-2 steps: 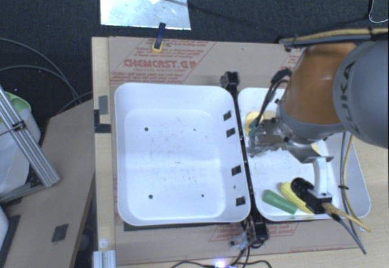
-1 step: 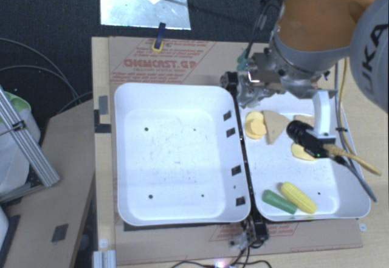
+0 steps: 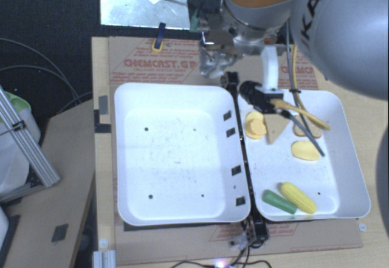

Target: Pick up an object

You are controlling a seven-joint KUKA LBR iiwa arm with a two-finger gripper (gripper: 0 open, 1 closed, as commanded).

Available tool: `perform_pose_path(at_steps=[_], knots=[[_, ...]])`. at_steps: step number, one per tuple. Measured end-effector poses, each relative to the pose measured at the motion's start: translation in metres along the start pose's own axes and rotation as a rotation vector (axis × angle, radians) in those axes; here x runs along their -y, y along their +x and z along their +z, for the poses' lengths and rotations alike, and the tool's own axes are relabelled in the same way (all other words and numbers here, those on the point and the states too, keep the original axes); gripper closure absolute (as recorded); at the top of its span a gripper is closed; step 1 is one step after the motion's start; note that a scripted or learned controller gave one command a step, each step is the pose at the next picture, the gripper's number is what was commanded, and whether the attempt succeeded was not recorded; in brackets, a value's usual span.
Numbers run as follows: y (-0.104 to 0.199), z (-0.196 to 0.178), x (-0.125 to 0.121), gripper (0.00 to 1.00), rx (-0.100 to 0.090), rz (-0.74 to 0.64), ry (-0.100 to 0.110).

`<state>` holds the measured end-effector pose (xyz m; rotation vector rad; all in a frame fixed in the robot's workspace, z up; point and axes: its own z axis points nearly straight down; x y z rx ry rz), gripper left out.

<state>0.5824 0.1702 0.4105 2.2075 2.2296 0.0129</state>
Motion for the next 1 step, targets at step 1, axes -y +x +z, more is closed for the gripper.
perform_pose_path(at_steps=[1], knots=[[-0.0042, -0.0104, 0.0018, 1.0, 0.002, -0.001, 0.002]])
